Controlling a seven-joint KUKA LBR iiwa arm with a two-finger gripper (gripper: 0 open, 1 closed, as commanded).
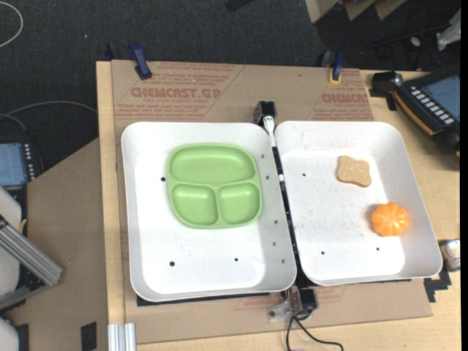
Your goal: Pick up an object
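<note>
Green 3-compartment plate (214, 186) lies flat in the left white bin (205, 262), toward its far half. In the right white bin (329, 225) sit 2 smaller things, well apart: an orange toy pumpkin (389, 219) near the right wall, and a tan bread slice (354, 171) beyond it. The claw's state cannot be told.

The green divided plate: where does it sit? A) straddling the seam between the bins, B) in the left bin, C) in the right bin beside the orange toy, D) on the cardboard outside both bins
B: the green divided plate lies wholly inside the left bin, while the small orange pumpkin-like toy lies in the right bin.
</note>
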